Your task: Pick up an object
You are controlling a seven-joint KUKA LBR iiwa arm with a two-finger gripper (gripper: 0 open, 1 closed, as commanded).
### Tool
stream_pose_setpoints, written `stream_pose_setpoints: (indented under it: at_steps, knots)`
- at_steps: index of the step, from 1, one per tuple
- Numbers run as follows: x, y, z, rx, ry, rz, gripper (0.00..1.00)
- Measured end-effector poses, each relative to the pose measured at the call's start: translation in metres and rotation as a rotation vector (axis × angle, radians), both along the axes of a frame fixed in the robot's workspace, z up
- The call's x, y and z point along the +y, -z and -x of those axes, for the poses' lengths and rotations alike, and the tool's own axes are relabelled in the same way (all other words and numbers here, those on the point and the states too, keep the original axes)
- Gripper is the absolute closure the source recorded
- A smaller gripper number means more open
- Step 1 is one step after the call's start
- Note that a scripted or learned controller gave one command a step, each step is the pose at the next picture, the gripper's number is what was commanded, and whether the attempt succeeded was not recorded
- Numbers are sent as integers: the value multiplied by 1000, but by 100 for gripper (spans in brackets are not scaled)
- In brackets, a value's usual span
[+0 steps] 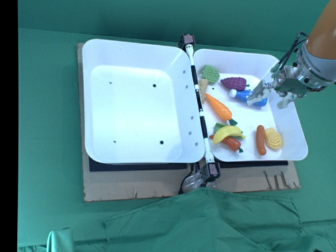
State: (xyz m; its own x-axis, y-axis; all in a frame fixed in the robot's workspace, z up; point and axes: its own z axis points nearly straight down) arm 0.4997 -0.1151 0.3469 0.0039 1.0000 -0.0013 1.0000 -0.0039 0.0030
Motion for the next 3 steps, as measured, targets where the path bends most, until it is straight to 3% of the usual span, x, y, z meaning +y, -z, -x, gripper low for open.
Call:
stream_pose_setpoints:
  at_steps: [1,2,3]
  knots:
    - [-1,-12,-1,-6,3,2,100]
    - [-52,80,-1,9,6,0,100]
    - [-74,167,-14,-6,3,1,100]
